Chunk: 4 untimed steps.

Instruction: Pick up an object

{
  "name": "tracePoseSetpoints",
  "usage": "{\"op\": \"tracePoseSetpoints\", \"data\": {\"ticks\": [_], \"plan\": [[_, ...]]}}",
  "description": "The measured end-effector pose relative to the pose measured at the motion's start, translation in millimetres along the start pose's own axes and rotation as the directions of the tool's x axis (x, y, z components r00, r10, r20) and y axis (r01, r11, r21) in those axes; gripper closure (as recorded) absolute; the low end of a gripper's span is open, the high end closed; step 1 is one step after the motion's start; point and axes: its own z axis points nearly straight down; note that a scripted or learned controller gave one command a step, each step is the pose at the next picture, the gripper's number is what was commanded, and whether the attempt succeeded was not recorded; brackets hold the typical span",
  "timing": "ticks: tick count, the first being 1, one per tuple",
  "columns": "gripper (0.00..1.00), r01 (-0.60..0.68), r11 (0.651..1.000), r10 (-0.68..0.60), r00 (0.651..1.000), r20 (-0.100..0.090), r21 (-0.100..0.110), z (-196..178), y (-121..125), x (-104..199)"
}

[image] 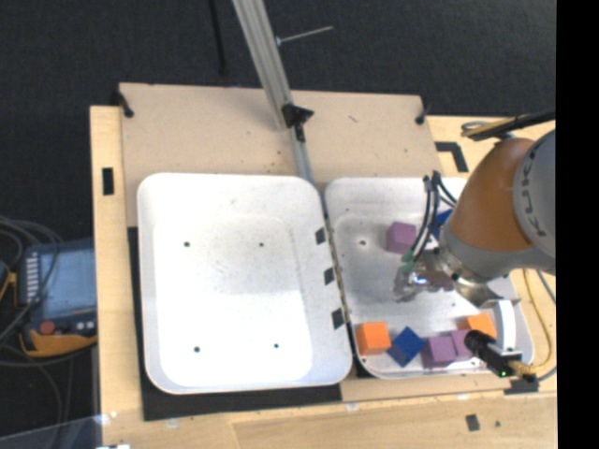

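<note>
Dark carpet is surrounding a pale wooden bench [234, 129] that is carrying two shallow white bins side by side. Nearest the viewer, along the 6 o'clock rim of the right bin [360, 204], a row of blocks is lying: an orange block [373, 337] at about 7 o'clock, a blue block [406, 345] just beside it, a purple block [441, 350] next along, and a second orange block [481, 325] toward 5 o'clock, partly covered by the arm's hardware. Farther back, a lone purple cube [401, 238] is sitting at roughly 12 o'clock from the gripper [409, 283], apart from the rest. The left bin [225, 279] is lying at 9 o'clock of it all.

The gripper is hanging over bare bin floor near the middle of the right bin, between the cube and the row; nothing is showing between its fingers, and whether they are spread or pressed together I cannot tell from this slant.

To do the pick well, I would judge the lone cube the better target, since its neighbours are not crowding it; the tool should be centring over it before descending.

The grey arm [524, 204], with its orange band [491, 199], is reaching in from 3 o'clock, its wrist bending down into the bin.
</note>
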Motion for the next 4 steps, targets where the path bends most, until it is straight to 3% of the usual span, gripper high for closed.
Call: {"op": "tracePoseSetpoints", "data": {"ticks": [2,4], "plan": [[1.0,0.002,1.0,-0.002,1.0,0.0,-0.002,-104,13,-6],[1.0,0.003,1.0,-0.003,1.0,-0.002,0.006,-85,39,84]]}}
